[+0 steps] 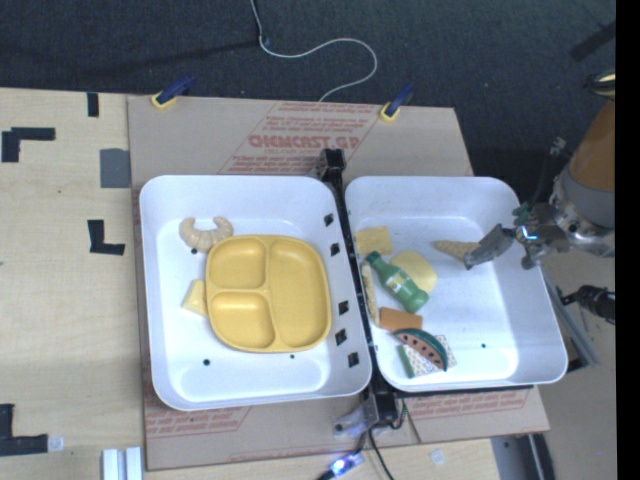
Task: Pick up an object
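A robotics lab: two shallow white plastic bins clamped onto a brown cardboard sheet, black tape marks on the bench, a loose white cable over dark carpet

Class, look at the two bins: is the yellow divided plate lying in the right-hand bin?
No. The yellow divided plate lies in the left bin, beside a tan curled piece.
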`<state>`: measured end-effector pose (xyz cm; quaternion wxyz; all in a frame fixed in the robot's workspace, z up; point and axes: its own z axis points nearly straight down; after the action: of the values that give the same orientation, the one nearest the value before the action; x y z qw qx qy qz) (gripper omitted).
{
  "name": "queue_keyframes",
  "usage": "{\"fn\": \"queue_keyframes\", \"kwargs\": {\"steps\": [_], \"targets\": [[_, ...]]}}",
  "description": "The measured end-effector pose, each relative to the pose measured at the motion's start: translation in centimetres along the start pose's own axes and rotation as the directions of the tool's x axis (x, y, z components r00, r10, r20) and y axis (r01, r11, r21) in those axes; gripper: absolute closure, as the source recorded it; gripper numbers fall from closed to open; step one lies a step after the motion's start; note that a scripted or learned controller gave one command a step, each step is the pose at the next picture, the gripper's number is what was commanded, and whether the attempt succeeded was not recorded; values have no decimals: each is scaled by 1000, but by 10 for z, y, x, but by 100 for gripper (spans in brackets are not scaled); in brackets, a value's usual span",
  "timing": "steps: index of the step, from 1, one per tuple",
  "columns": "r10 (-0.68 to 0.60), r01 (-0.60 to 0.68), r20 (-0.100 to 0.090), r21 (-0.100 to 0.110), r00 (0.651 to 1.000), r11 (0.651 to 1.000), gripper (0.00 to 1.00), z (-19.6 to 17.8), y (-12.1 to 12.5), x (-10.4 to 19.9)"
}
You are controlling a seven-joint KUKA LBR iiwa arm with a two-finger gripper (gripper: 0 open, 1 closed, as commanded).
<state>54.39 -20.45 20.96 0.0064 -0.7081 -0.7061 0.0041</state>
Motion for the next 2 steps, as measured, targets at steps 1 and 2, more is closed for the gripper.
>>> {"fn": "queue_keyframes", "kwargs": {"steps": [1,2], "targets": [[-4,4,3,-13,1000,1000,0,-8,3,0],[-4,4,3,-9,1000,1000,0,55,7,-2]]}}
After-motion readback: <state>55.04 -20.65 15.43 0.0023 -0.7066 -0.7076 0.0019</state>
